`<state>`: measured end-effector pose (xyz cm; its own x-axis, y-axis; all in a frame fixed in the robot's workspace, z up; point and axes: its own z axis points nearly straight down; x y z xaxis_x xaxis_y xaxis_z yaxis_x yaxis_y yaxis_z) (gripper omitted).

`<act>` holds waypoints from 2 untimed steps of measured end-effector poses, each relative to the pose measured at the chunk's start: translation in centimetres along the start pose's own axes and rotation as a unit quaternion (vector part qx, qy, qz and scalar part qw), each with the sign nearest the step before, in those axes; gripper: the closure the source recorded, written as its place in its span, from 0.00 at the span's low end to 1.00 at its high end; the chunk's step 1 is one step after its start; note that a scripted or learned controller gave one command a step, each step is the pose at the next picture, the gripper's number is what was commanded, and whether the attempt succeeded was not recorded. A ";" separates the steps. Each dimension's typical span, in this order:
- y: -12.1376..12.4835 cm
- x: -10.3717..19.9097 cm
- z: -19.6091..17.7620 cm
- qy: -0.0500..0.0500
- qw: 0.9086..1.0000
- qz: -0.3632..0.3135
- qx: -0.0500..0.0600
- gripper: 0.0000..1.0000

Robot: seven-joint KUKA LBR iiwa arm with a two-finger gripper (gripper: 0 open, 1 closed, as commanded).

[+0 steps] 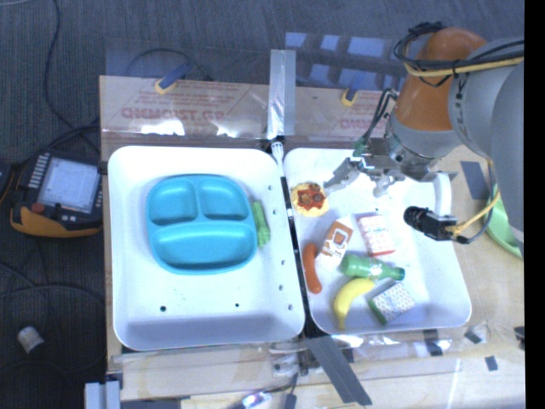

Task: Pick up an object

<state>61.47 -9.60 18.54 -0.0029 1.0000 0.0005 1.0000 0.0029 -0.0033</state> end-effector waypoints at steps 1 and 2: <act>-2.5 -3.4 -7.2 -0.001 0.996 0.092 -0.001 0.00; -10.3 -4.3 2.0 0.000 0.997 0.075 0.001 0.00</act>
<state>51.15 -13.93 16.57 0.1466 0.9892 0.0003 0.9892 -0.1466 -0.0060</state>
